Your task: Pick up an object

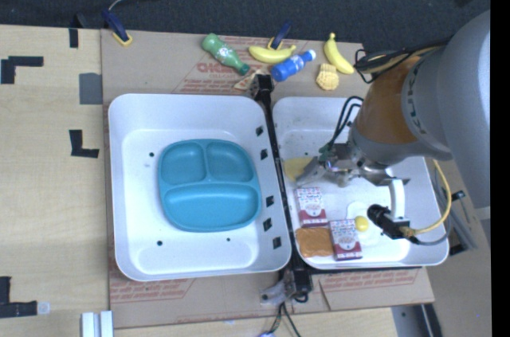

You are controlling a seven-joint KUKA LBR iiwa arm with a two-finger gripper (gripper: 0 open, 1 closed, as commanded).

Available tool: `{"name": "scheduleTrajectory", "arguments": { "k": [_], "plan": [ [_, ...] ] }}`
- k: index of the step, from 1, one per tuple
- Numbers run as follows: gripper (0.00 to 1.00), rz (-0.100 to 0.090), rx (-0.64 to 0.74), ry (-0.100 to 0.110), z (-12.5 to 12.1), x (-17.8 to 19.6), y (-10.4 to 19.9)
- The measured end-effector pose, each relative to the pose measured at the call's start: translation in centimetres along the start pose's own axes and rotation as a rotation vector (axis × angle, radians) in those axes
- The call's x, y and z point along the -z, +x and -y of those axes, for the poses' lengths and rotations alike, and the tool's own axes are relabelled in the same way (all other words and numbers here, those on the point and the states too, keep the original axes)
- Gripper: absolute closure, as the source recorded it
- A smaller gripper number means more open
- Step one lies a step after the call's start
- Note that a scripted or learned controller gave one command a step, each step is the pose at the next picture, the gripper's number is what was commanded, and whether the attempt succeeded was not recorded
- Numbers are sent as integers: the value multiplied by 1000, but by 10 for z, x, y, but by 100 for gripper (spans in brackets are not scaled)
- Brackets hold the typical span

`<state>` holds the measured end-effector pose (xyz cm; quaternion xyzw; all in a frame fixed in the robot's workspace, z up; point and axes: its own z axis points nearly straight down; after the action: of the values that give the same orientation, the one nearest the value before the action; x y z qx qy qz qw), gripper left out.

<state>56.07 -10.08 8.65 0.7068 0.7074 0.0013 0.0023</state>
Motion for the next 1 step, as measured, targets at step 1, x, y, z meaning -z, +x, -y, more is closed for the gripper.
{"name": "scheduleTrajectory", "arguments": {
  "k": [1],
  "plan": [
    [0, -1, 0, 5, -57, 4, -2]
  ]
}}
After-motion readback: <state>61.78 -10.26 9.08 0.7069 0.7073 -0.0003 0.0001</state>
